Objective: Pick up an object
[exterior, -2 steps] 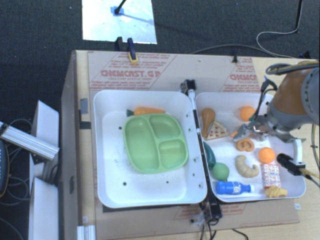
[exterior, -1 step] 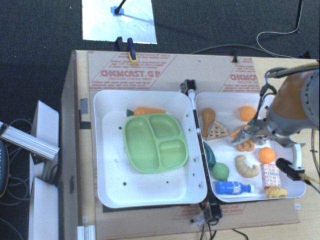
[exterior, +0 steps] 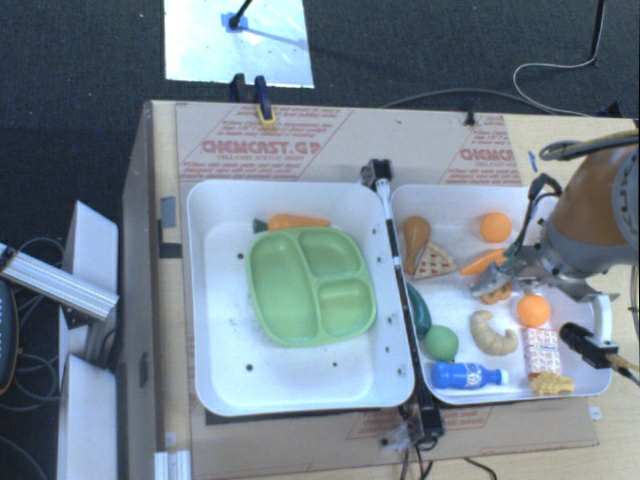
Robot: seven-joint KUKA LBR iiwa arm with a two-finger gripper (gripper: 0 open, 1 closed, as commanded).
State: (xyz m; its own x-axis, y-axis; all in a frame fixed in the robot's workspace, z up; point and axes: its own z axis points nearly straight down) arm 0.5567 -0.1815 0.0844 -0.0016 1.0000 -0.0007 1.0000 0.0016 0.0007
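So we log the bench (exterior: 300, 133) first, a flat brown board with red print, bearing two shallow white plastic bins side by side. Left bin (exterior: 225, 368) holds a big pale-green divided tray (exterior: 310, 285), smooth plastic with rounded corners and three compartments, and an orange carrot (exterior: 297, 222) lying along the tray's far edge, just touching it.

Right bin (exterior: 455, 203) is crowded. The grey arm (exterior: 600, 213) with its orange band comes in from the right and bends down over the bin's middle. Its gripper (exterior: 497, 283) sits low among the toys, right on a brown-grey lumpy item (exterior: 493, 290) and beside an orange wedge (exterior: 480, 263). We cannot tell how the jaws stand, or whether anything is gripped.

Around it:
- tan cone (exterior: 415, 236) and a waffle-textured triangular slice (exterior: 435, 263), near the left wall
- round orange ball (exterior: 495, 227) at the far side, another orange ball (exterior: 534, 311) just right of the gripper
- beige curved croissant shape (exterior: 493, 333)
- dark teal oblong (exterior: 418, 308) against the divider, glossy green ball (exterior: 440, 343) below it
- blue bottle (exterior: 468, 375) lying flat with a white label
- red-and-white carton (exterior: 541, 350), small yellow piece (exterior: 552, 384) at the near rim
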